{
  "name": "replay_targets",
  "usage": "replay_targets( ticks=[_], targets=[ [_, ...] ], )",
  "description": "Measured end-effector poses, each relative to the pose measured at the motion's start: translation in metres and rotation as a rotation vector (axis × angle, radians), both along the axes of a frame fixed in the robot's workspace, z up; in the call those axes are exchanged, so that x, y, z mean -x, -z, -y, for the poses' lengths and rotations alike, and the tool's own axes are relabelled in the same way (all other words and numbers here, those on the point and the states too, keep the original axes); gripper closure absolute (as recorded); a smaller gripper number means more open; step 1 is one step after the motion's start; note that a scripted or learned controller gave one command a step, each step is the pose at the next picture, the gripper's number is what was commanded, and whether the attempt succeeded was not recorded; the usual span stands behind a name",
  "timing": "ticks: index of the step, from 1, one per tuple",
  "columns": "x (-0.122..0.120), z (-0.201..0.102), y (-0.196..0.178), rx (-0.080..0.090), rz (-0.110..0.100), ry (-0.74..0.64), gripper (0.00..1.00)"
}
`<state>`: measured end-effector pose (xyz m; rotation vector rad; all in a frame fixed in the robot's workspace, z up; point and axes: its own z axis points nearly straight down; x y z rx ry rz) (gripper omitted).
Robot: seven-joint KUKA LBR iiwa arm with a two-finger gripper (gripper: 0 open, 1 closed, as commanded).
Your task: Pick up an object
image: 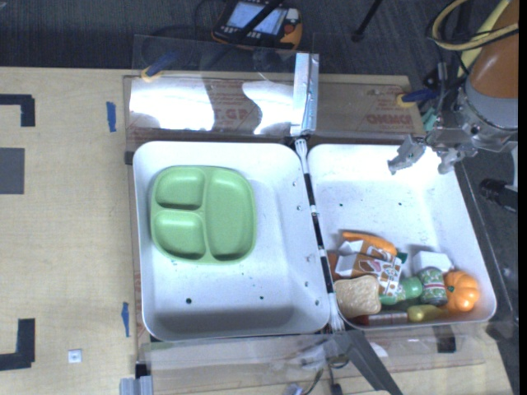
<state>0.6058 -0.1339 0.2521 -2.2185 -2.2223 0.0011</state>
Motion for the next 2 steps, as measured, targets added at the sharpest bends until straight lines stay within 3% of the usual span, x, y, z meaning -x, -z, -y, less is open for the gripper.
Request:
replay_targets(
  ticks=[1, 2],
  targets=[
    [0.069, -0.023, 0.165, 0.001, 0.007, -0.11, 0.0],
    [0.067, -0.022, 0.154, 0.003, 0.014, -0.108, 1.0]
  ],
)
